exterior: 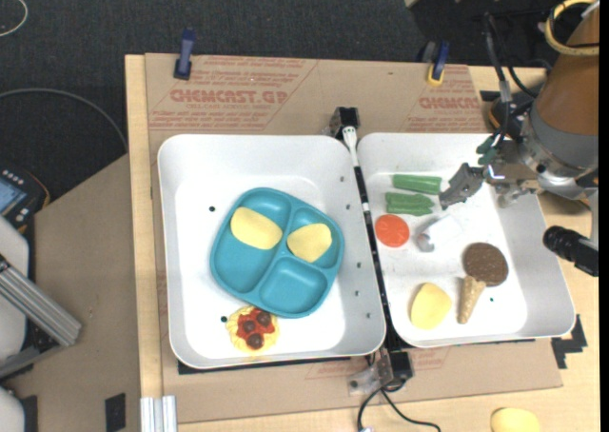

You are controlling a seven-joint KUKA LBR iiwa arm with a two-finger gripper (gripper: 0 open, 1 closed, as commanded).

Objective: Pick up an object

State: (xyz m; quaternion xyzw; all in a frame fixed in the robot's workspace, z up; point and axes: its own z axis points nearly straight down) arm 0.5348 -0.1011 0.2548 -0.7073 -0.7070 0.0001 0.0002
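Note:
My gripper (440, 212) hovers in the right bin (535, 273), open, with bare bin floor between its fingers. One dark finger (457, 186) points at two green pieces (416, 183), which lie just left of it. The other, pale finger (424, 234) ends close beside a red-orange disc (391, 229). In front of the gripper lie a brown ice-cream cone (481, 273) and a yellow piece (430, 305). Nothing is held.
The left bin (181, 230) holds a blue divided plate (276, 283) with two yellow pieces (256, 227) on it. A small pizza-like piece with red dots (251, 327) lies at that bin's front. A black bar (358, 192) marks the seam between the bins.

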